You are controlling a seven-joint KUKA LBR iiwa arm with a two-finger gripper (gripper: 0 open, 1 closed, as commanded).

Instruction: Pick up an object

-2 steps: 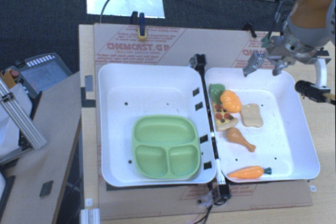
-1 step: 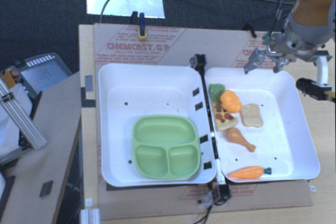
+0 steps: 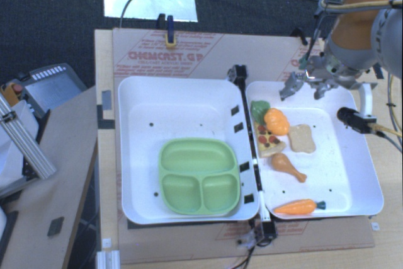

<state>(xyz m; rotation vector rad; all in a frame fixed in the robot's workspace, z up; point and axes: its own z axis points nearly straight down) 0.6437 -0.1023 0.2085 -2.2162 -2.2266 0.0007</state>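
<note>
While the tool (image 3: 304,87) hangs with fingers spread and nothing between them above the right bin's (image 3: 365,164) far edge, the toys lie below: orange (image 3: 276,121), pizza (image 3: 269,143), bread (image 3: 301,138), drumstick (image 3: 288,167), carrot (image 3: 296,206).

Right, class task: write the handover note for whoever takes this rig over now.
Claw: open, holding nothing, above the right bin's far edge.
Right bin holds the toy food: orange fruit, green vegetable, pizza slice, bread slice, drumstick, carrot.
Left bin holds a green divided tray.
Done: nothing picked.
Left: descend, grasp one item, lift.
</note>
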